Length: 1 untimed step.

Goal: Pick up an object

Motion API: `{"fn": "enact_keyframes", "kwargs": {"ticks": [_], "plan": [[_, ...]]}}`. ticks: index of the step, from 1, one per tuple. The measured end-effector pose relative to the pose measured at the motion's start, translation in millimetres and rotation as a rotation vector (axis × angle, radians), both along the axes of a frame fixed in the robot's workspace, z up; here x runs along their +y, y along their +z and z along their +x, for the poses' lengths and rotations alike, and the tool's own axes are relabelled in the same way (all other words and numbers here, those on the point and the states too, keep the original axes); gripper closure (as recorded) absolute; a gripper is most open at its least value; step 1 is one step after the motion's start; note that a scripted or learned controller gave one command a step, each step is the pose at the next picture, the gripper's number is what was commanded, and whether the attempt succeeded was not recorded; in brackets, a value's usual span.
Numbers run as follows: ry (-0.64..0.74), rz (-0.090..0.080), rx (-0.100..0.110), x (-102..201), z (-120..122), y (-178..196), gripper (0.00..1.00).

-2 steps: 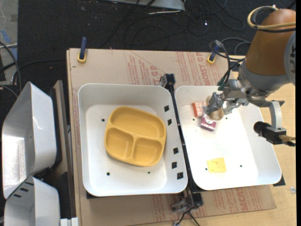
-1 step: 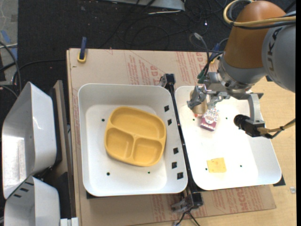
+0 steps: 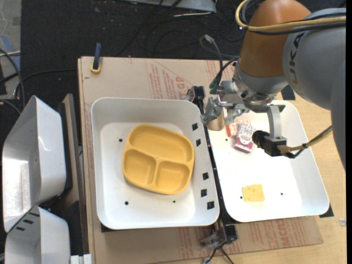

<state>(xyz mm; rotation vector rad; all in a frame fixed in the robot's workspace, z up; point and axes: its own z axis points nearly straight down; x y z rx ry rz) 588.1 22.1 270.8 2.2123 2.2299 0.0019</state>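
Dark flooring strewn with black cables is seen behind a tan cardboard-covered bench, on which two shallow white bins are set side by side. A yellow plastic divided plate is laid flat near the middle of the left white bin, with bare floor left all round it. In the right white bin, a flat yellow square piece is found low in the frame, well apart from the walls and openly reachable. A pink and white packet is placed at upper centre, just beside the gripper, probably as the target; its nearness to the dividing wall leaves little room. Whether the fingers are spread or closed cannot be told, and nothing is seen held
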Motion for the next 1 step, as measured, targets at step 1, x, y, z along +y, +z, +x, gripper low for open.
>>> {"fn": "enact_keyframes", "kwargs": {"ticks": [1], "plan": [[0.0,0.0,0.0,58.4,8.3,-9.5,1.0]]}}
